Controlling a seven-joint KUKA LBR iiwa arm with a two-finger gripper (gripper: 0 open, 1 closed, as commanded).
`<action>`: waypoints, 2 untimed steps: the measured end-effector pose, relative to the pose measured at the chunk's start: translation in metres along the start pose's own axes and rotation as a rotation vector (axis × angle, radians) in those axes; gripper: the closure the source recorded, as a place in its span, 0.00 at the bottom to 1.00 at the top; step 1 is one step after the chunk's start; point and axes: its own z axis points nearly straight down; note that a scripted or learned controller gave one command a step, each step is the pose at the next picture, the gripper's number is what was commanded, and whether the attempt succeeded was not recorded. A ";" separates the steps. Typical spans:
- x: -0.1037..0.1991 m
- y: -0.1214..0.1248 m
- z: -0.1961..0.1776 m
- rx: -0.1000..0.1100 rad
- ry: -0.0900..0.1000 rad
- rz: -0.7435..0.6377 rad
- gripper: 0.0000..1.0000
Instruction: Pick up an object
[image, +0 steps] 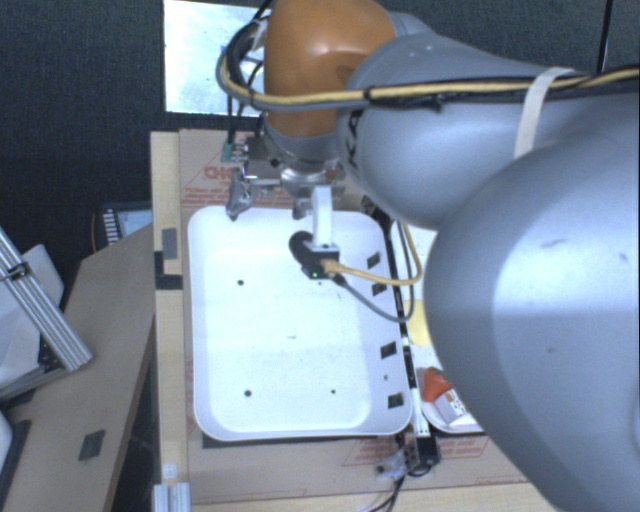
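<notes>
My gripper (268, 206) hangs over the far edge of the left white bin (215, 330), under the orange wrist band. Its two fingers (236, 203) stand apart, so it is open, and nothing shows between them. An orange-red object (434, 384) lies in the right bin, next to a white item with printing (452, 410). The grey arm hides most of that bin. The orange-red object is well to the right of the gripper and nearer to the camera.
The big grey arm (520, 250) covers the right side of the view. A black divider with clips (400, 350) runs between the bins. A brown cardboard bench edge (170, 300) borders the left bin, and a metal rail (40, 310) lies at far left.
</notes>
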 end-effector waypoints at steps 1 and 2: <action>0.001 0.033 -0.112 0.000 0.001 -0.003 0.00; -0.099 0.029 -0.047 0.021 -0.005 0.010 0.00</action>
